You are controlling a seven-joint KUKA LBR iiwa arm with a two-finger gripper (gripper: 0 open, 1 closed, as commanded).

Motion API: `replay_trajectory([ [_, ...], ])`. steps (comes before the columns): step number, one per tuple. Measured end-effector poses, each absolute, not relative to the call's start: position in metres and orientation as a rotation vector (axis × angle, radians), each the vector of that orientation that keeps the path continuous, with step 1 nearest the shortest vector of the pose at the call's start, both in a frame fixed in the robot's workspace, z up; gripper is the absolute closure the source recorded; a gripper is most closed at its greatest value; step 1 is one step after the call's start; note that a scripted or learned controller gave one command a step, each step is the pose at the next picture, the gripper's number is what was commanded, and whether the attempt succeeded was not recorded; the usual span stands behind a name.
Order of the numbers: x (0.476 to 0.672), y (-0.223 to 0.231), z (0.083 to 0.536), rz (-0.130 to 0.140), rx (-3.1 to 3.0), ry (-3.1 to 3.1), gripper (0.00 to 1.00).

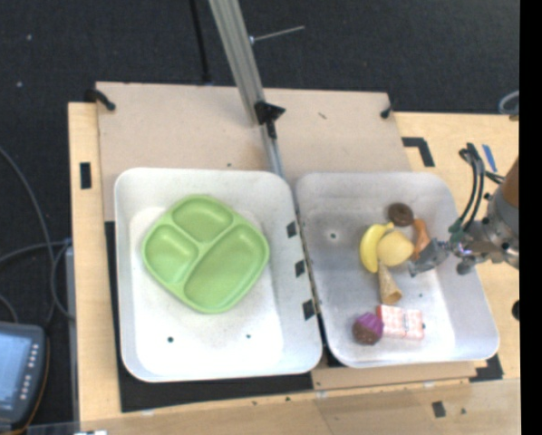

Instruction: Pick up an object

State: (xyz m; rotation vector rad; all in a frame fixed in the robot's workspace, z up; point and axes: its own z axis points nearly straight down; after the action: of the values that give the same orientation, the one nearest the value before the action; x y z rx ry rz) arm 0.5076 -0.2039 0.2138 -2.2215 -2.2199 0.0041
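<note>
1. Green divided plate (pixel 207 253) lying in left white bin (pixel 130 333).
2. Aluminium strut (pixel 237 48) slanting down toward the bins.
3. Handheld screen (pixel 8 370) bottom-left, off the bench (pixel 208 125).

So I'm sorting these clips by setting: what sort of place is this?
Probably a robotics lab bench, not a kitchen: two white bins on a board, toy food such as a banana beside a green divided plate, an aluminium camera post, and a handheld controller.
</note>
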Motion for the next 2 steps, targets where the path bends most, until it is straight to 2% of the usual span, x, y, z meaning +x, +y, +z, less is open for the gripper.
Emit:
replay_trajectory([
  [1, 0.508, -0.201, 0.151, 0.005, -2.220, -2.218, 0.00],
  [2, 0.510, -0.203, 0.166, -0.003, -2.230, -2.220, 1.00],
])
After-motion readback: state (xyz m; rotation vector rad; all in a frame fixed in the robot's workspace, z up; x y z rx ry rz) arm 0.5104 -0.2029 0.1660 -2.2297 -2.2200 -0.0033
